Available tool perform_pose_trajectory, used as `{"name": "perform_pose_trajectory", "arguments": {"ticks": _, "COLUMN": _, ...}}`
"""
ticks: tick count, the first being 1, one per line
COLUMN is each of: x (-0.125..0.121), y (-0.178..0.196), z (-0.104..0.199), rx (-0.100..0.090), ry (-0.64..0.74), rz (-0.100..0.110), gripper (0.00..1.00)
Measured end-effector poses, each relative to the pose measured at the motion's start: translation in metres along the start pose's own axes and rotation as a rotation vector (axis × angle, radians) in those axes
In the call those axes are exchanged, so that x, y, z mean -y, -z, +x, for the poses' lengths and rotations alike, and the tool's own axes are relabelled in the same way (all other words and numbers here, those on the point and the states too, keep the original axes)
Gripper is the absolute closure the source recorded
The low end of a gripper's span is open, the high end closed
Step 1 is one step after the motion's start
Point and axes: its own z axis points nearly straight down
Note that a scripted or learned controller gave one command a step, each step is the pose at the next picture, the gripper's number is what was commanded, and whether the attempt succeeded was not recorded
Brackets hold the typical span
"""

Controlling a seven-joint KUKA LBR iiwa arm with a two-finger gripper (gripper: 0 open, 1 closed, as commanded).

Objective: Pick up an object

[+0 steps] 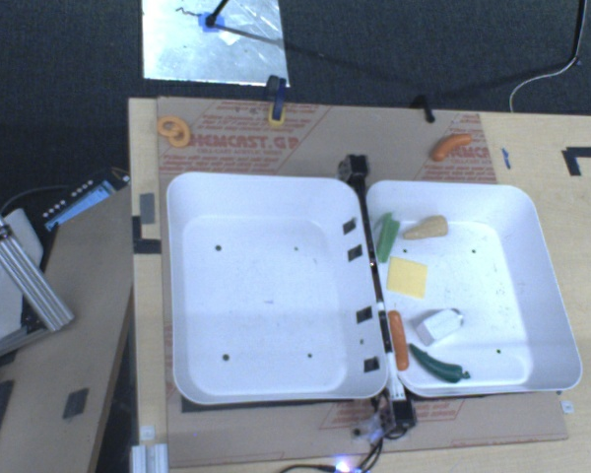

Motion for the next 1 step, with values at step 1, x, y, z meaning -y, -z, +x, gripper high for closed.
{"name": "perform_pose_trajectory", "arguments": {"ticks": 1, "x": -0.0376, "y": 0.0965, "z": 0.0342, "rx": -0.008, "ry": 0.017, "rz": 0.004, "gripper": 1.00}}
